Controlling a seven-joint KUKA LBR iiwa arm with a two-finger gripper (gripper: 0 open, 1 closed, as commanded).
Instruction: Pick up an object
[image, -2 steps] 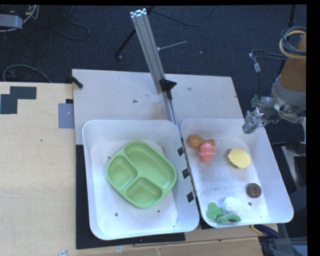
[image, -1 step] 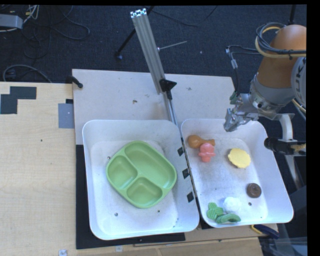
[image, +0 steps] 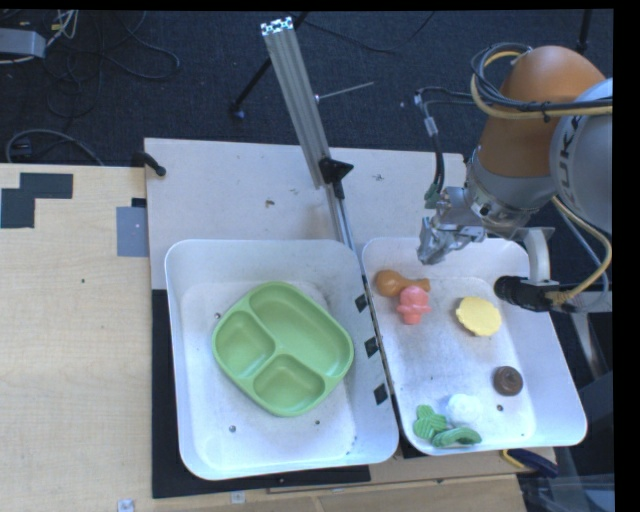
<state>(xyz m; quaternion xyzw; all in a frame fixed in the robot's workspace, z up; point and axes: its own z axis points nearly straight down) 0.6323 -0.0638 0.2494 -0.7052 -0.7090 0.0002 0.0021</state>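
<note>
The right bin (image: 560, 425) holds several small items: an orange-brown piece (image: 390, 283), a pink toy (image: 412, 305), a yellow round piece (image: 478, 316), a dark brown disc (image: 508, 380), a white lump (image: 465, 407) and a green piece (image: 440, 428). My gripper (image: 437, 245) hangs over the bin's far edge, above and right of the orange-brown piece. Nothing shows between its fingers.
The left bin (image: 190, 400) holds a green divided plate (image: 282, 347). A metal rail (image: 305, 110) slants down from the top toward the gap between the bins. Pale wooden board lies to the left.
</note>
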